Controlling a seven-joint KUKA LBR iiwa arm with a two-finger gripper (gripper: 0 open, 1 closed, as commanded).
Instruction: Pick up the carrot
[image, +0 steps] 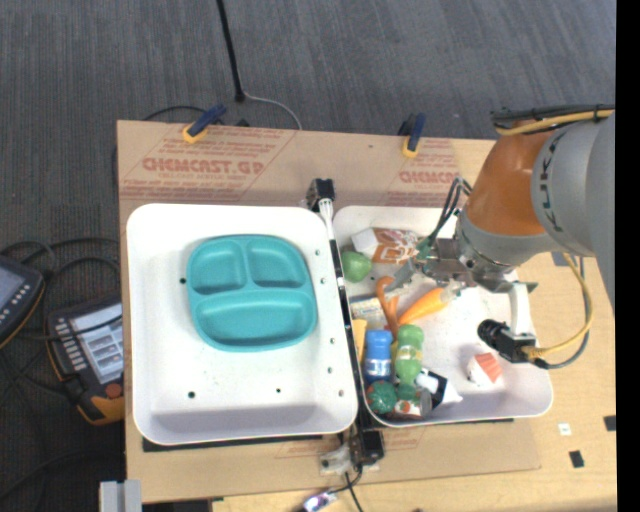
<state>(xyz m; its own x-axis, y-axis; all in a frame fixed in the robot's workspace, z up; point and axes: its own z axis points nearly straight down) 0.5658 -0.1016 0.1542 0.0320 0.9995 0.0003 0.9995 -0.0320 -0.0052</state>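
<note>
Pincer (437, 272) low in the right bin (520, 400), right by the carrot (422, 307); can't tell if it's open or gripping. Teal tray (250, 292) sits in left bin (160, 400).

A teal divided tray (250, 291) lay in the left white bin (150, 400), which stood side by side with the right white bin (520, 400) on a brown board (210, 165). Right of the tray, in the second bin, were a green ball (354, 265), a blue bottle (377, 352), a green toy (408, 352) and, farthest off, a red-and-white piece (484, 369). Beyond the tray, two clamps (203, 122) gripped the board's far edge, and a handheld controller (88, 345) sat left of the tray on grey carpet (90, 60).
</note>
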